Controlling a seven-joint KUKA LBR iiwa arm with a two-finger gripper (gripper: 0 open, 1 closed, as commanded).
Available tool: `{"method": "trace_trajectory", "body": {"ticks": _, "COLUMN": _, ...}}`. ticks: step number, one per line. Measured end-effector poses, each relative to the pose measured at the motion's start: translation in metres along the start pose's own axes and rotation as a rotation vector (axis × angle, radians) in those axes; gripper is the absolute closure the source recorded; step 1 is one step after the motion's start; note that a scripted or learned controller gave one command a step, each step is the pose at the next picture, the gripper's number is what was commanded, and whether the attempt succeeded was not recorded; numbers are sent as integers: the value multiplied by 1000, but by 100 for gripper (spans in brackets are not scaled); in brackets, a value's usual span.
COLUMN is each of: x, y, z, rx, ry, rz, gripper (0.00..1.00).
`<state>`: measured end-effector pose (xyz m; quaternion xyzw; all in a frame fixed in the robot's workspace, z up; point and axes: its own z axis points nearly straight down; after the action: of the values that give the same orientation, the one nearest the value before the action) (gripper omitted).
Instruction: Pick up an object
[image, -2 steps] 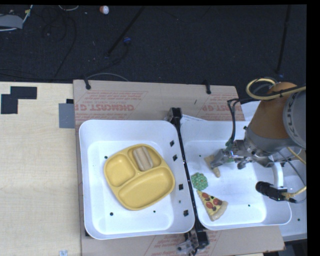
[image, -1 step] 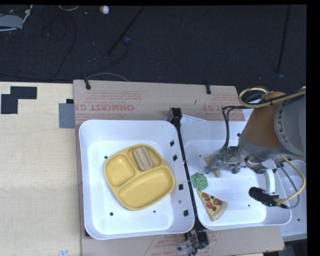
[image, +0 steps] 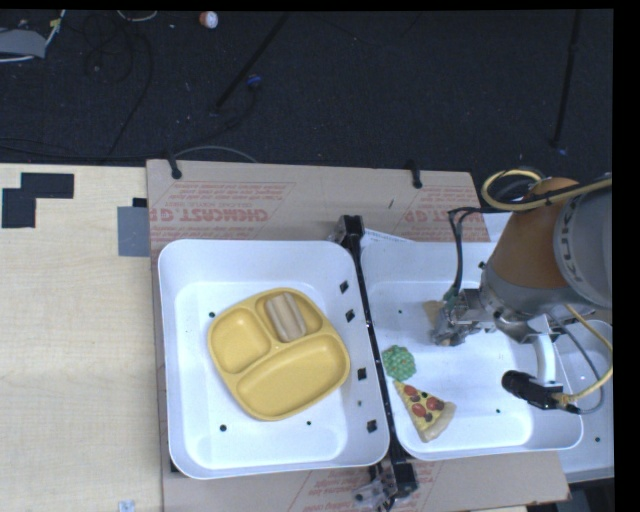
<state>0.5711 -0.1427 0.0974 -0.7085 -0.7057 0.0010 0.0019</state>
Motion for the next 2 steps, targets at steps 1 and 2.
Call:
{"method": "trace_trajectory", "body": {"ticks": 1, "x": 3, "y": 10, "z": -52, "rx": -6, "ry": -1, "rz": -6, "gripper": 100}}
{"method": "trace_trajectory", "body": {"ticks": 2, "x": 11, "y": 5, "z": -103, "rx": -4, "ry": -1, "rz": -6, "gripper": 100}}
